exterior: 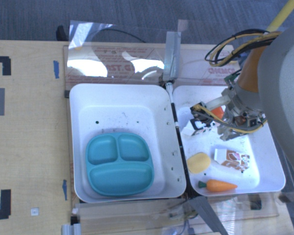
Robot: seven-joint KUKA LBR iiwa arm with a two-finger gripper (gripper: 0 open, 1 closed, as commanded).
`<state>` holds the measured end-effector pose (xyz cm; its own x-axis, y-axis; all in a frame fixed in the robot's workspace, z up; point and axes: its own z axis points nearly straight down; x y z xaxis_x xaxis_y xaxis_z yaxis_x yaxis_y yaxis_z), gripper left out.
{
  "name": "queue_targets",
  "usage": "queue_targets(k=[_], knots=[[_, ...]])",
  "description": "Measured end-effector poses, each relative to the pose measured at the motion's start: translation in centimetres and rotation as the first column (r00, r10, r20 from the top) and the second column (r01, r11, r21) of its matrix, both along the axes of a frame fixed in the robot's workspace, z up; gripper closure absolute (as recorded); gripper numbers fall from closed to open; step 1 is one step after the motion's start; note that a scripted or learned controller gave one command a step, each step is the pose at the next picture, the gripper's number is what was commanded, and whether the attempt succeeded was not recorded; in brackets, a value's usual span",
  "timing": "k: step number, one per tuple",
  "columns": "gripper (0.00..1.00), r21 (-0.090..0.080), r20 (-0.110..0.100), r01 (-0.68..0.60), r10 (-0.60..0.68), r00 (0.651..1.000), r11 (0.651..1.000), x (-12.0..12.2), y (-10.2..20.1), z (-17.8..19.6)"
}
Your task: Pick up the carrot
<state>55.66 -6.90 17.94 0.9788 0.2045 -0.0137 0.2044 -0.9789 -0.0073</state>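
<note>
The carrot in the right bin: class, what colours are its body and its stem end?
Orange body with a green stem end, seen in the camera view: carrot.

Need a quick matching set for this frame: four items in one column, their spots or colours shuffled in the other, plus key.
Column 1:
1. carrot
2. teal divided plate
3. yellow round item
4. hand

Column 2:
A. lies in the left bin
B. near front edge of the right bin
C. over the upper part of the right bin
D. just beside the divider, above the carrot's green end

Pairs: 1-B, 2-A, 3-D, 4-C
</note>
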Motion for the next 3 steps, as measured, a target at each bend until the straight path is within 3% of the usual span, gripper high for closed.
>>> queue_targets(k=[1,2,3], knots=[[1.0,-0.001,-0.007,-0.001,0.001,1.0,1.0,0.0,-0.1,0.6],[1.0,-0.002,0.006,-0.039,0.039,0.999,0.999,-2.7,-3.2,-6.9],[1.0,-0.004,0.011,-0.052,0.052,0.999,0.999,-7.3,-7.7,3.2]])
